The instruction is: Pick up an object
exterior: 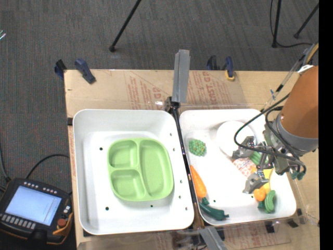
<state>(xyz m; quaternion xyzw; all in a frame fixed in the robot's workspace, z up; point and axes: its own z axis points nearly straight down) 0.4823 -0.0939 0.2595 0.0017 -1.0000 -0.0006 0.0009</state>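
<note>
My gripper point(249, 169) hangs low over the right bin point(229, 120), near its right side. Its two fingers stand apart, one finger point(243, 153) toward the back and the other toward the front, so it is open. A pinkish red-and-white item point(242, 166) lies just below and between them, not gripped. Close in front of the gripper lie small orange and yellow pieces point(261, 192) and a green piece point(269, 202). An orange carrot point(197, 181) with a dark green top point(213, 210) lies along the bin's left wall. A green bumpy ball point(197, 147) sits behind it.
A white round plate point(229, 135) lies at the back of the right bin, partly under the wrist. The left bin point(88, 139) holds a green three-part tray point(140, 169). A metal divider post point(181, 77) rises between the bins. Cables loop around the wrist.
</note>
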